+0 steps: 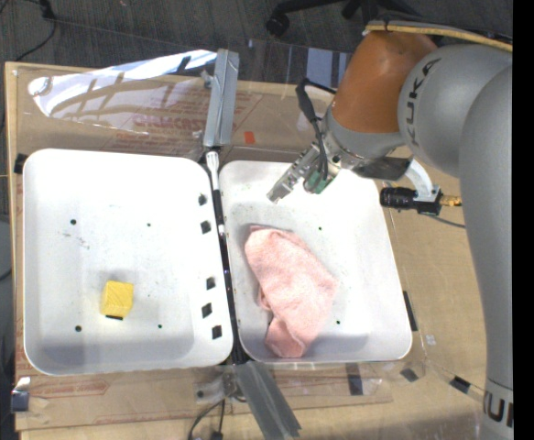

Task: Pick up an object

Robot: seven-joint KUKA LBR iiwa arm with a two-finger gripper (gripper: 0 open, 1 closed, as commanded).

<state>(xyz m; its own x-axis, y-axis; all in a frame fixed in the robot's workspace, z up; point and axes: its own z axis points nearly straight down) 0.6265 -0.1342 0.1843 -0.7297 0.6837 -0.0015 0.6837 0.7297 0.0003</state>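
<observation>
A crumpled pink cloth (pixel 288 287) lies in the right bin (pixel 376 246), running from its middle toward the front edge. A small yellow block (pixel 117 299) rests in the left bin (pixel 74 200), near the front left. My gripper (pixel 296 182) hangs over the back part of the right bin, above and behind the cloth, with nothing seen between its fingers. The grey arm with its orange band (pixel 376 81) reaches in from the right.
A grey metal divider (pixel 219 273) with small clips runs between the two bins. A clear plastic sheet (pixel 120 99) lies behind the left bin on the cardboard-topped bench. Cables hang by the arm at the right.
</observation>
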